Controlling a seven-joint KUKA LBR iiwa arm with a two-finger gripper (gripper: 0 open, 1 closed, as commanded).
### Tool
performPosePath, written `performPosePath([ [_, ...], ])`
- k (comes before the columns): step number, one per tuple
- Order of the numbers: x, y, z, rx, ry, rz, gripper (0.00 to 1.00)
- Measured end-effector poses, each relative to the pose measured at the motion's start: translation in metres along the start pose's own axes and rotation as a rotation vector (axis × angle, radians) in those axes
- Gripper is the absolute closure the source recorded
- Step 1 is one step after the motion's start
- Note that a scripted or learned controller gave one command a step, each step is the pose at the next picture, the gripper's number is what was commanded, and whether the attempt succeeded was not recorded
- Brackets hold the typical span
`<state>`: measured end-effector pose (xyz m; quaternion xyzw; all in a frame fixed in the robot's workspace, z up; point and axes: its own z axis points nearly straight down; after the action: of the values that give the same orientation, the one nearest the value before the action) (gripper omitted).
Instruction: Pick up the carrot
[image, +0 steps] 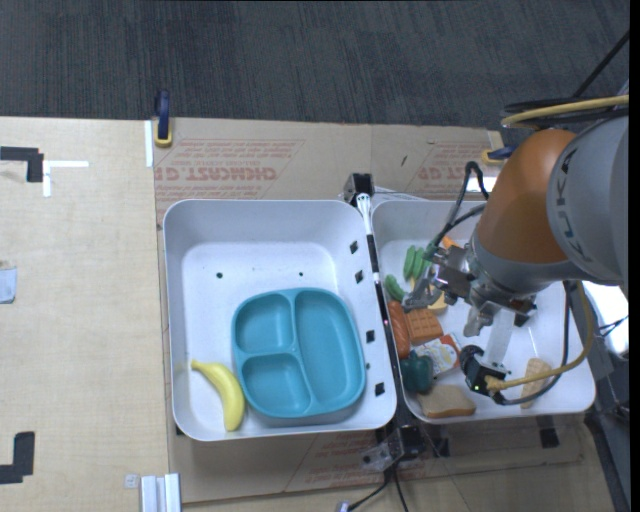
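Note:
An orange-red elongated piece, likely the carrot (399, 328), lies along the left wall of the right bin (570, 400), beside a tan waffle-like piece (425, 325). My gripper (432, 287) hangs low over the left part of that bin, just above and to the right of the carrot. It is dark and seen partly from above. The grey arm with its orange band (520, 200) covers the middle of the bin and hides what lies beneath. Nothing can be seen held.
The right bin also holds a light green piece (413, 262), a dark green item (417, 372), a bread slice (447, 403) and a tan piece (538, 372). In the left bin (200, 240) lie a blue divided plate (298, 352) and a banana (226, 390).

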<state>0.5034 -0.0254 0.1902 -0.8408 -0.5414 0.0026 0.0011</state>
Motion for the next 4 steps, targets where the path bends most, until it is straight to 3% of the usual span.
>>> performPosePath([
  [1,-0.025,0.071,0.0,-0.002,-0.001,0.032,0.0],
  [2,-0.055,0.123,0.072,-0.001,0.0,-0.169,0.0],
  [3,-0.067,0.168,0.098,-0.003,0.003,-0.119,0.0],
  [4,-0.068,0.168,0.089,-0.001,-0.001,-0.124,1.0],
])
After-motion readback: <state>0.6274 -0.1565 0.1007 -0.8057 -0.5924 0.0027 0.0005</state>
